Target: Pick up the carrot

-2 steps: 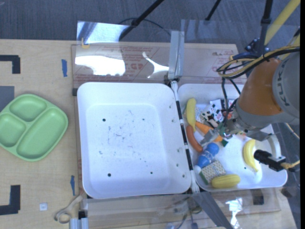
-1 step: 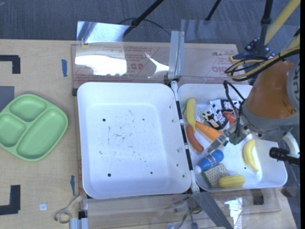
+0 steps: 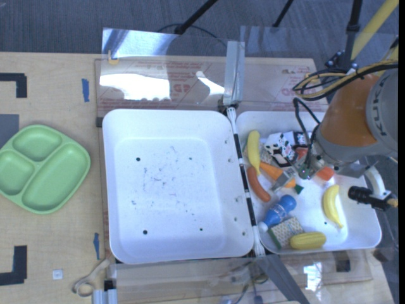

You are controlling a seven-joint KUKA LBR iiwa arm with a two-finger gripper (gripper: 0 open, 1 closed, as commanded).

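A wooden bench, seen from above at a slant, carries two shallow white bins side by side. The left bin takes up the middle of the bench. The right bin sits against it toward the bench's right edge and holds a jumble of small toys.

One grey robot arm with an orange band reaches in from the right edge. Its claw is down among the toys near the middle of the right bin. Whether the claw is apart or together cannot be made out.

One carrot, orange, lies just left of the claw, near the bin's left wall, partly under a grey piece. Touching or apart from the claw cannot be told.

Two yellow bananas lie in the right bin: one banana upright along the left wall, and a second banana toward the right side. One red sausage runs slantwise below the carrot. One blue bottle lies beneath that, with one sponge block and one yellow lemon at the bin's near edge. One black-and-white toy sits by the far edge.

One green divided plate, with three compartments, rests near the bench's left edge.
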